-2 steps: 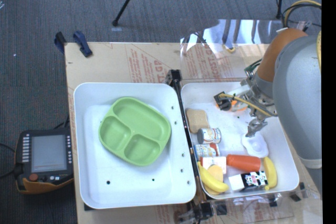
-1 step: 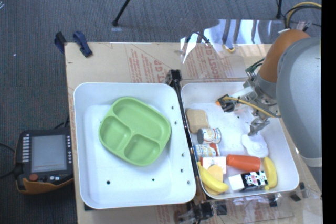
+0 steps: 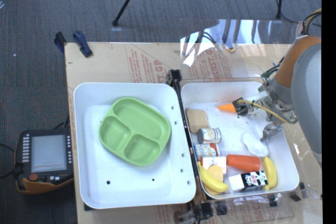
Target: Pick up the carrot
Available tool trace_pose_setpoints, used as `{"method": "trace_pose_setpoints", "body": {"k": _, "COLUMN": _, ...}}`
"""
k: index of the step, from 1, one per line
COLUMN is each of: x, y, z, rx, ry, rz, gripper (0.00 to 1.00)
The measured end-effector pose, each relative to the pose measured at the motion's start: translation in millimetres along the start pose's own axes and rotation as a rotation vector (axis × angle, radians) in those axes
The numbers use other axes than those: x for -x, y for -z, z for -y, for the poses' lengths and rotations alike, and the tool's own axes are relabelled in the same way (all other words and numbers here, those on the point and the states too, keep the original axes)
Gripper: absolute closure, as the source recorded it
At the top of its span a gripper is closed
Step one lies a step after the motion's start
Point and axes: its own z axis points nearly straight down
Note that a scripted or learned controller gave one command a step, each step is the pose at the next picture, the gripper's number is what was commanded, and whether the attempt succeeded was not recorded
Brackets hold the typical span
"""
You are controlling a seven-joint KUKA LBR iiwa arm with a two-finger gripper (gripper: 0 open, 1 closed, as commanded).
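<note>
- Overhead, at a slant, two white bins are seen side by side on a cardboard-covered bench.
- L bin (image 3: 105, 181): a green divided plate (image 3: 135, 131) is set in its middle.
- R bin (image 3: 210, 93): the carrot (image 3: 227, 108), a small orange cone, is laid near the far wall w/ its tip pointed toward the L bin.
- The gripper (image 3: 266, 132) is held over the R bin's right side, near the carrot but apart from it; nothing is seen held. Whether it's open or closed can't be told.
- A white lump (image 3: 253, 143) is seen just below the gripper.
- Nearer the front: an orange-red oblong item (image 3: 243, 162), two bananas (image 3: 212, 180) (image 3: 270, 172), and a black-and-white carton (image 3: 248, 181).
- By the divider: a tan block (image 3: 197, 119) and a small can (image 3: 210, 136).
</note>
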Motion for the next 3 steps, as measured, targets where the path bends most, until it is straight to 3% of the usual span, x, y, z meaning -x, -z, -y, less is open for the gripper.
{"method": "trace_pose_setpoints", "body": {"k": 1, "x": -28, "y": 0, "z": 27, "rx": 0.001, "ry": 0.025, "rz": -0.001, "gripper": 0.0}}
{"method": "trace_pose_setpoints", "body": {"k": 3, "x": -36, "y": -1, "z": 86, "rx": 0.0, "ry": 0.001, "rz": 0.001, "gripper": 0.0}}
